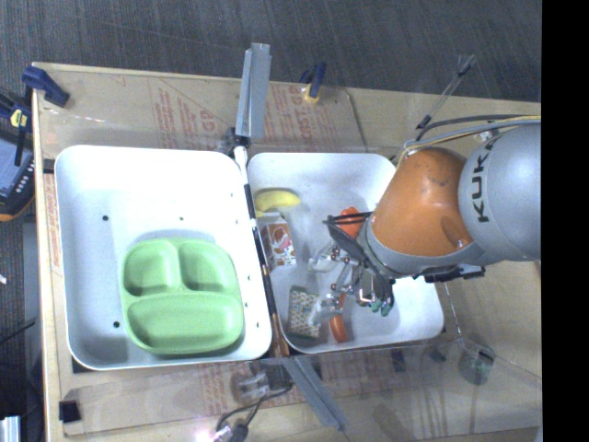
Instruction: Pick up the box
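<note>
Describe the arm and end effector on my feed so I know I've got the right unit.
The arm is a rounded grey casing with black "KUK" lettering showing at the edge and a glossy orange band above the wrist. Thin cables arc over it. The end effector is a small dark metal assembly of brackets and exposed wiring.

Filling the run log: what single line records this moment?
pincer over right bin | box lying by bin's left wall, ungrasped | green tray in left bin
</note>
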`<action>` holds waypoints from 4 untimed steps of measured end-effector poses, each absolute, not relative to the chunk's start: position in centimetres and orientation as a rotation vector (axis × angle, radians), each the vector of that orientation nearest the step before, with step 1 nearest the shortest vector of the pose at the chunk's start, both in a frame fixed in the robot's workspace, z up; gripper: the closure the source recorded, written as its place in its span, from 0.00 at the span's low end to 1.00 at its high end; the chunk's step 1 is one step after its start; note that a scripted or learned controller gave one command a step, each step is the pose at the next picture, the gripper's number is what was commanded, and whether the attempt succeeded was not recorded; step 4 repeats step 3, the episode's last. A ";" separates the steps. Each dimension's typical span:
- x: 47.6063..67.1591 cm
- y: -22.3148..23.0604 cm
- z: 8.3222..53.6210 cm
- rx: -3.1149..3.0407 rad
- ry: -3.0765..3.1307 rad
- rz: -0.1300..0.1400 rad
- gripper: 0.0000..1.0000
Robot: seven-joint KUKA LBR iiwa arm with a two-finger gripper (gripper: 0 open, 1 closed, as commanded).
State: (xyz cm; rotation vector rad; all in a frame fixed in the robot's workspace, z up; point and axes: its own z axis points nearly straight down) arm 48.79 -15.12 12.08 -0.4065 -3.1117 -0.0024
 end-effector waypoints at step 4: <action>48.7 -11.2 10.3 -1.707 -2.644 0.006 1.00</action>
